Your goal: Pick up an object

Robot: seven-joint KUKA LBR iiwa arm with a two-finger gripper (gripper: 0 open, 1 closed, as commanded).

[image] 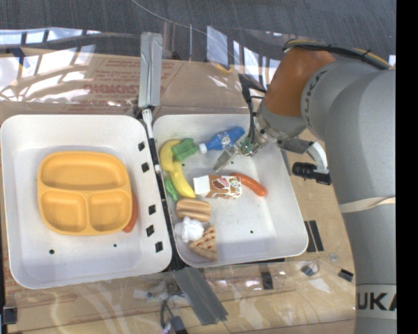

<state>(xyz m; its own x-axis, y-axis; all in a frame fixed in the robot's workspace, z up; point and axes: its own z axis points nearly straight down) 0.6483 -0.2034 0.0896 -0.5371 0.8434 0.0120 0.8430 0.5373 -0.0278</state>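
The right bin [285, 214] holds a heap of toy food. A yellow banana [170, 164] lies by its left wall with a green piece [184, 148] at its top end. A blue bottle [223, 140] lies at the back. A small printed carton [220, 186] and an orange-red sausage [253, 184] sit mid-bin. A hot dog bun [194, 208], a white crumpled item [189, 229] and a waffle piece [205, 242] lie near the front. My gripper [227, 157] hangs low just below the blue bottle and above the carton, with nothing visibly held.
The left bin [21, 249] carries a yellow divided plate [83, 191] with an orange-red item [131, 217] against its right edge. A ridge with black clips [152, 186] separates the bins. The grey arm [348, 131] covers the right bin's back right corner.
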